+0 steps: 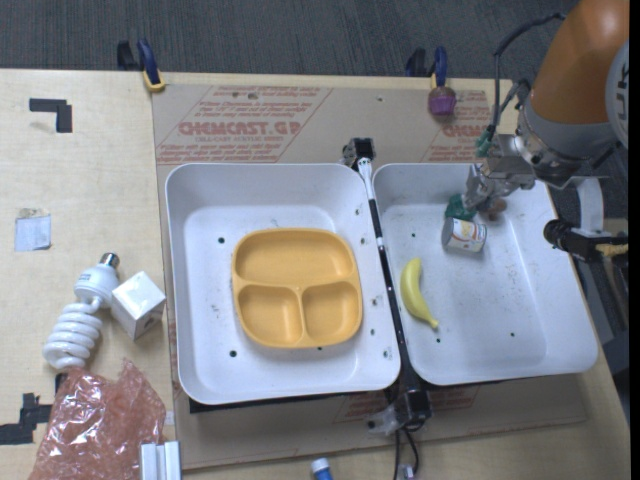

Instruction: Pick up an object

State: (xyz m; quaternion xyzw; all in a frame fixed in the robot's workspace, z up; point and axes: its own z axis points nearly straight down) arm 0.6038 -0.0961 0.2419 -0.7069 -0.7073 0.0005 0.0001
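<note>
Camera view, from the left: red "CHEMCAST" lettering (241,128) on the desk sheet, a yellow tray (297,287), a banana (418,292), then a small can (464,235) under my pincer (487,196); its spread I cannot tell.

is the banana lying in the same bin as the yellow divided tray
No, the banana lies in the right bin, while the yellow tray sits in the left bin.

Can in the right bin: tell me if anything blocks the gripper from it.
Nothing visible does. The gripper hangs right above the can at the back of the right bin. The banana lies apart, nearer the front.
</note>
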